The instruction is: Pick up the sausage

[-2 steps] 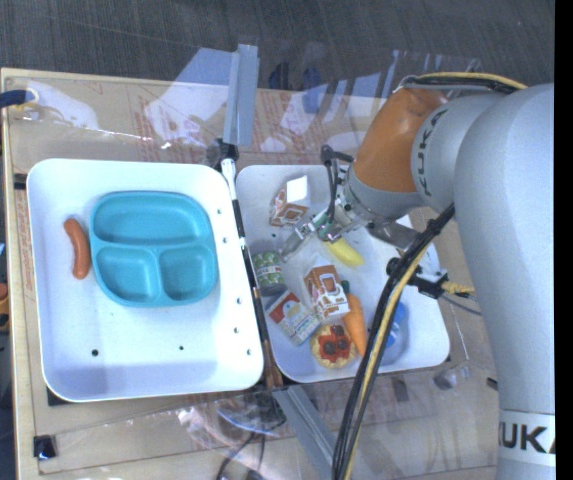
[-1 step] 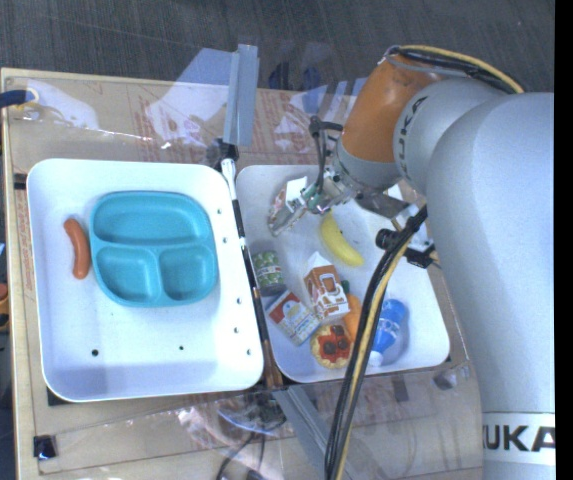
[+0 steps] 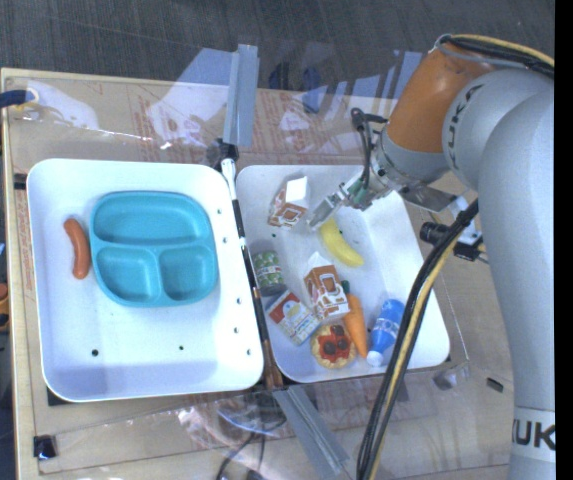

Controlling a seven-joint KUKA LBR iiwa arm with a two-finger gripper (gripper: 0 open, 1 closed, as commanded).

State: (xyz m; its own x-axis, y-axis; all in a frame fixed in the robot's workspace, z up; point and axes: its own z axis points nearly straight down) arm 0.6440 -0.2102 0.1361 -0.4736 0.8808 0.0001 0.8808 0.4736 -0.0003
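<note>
Sausage (image 3: pixel 79 248): long axis ran 12 to 6 o'clock, slightly bowed; orange-red, smooth, rounded ends. Lay in the left bin (image 3: pixel 56 353), just at 9 o'clock of the blue tray (image 3: pixel 154 245). Gripper (image 3: pixel 328 209): over the right bin (image 3: pixel 421 313), above the banana (image 3: pixel 343 247); jaw state could not be told

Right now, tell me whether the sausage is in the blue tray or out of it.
Out. The sausage lies on the left bin's white floor, beside the left edge of the blue tray, not in any of its compartments.
</note>
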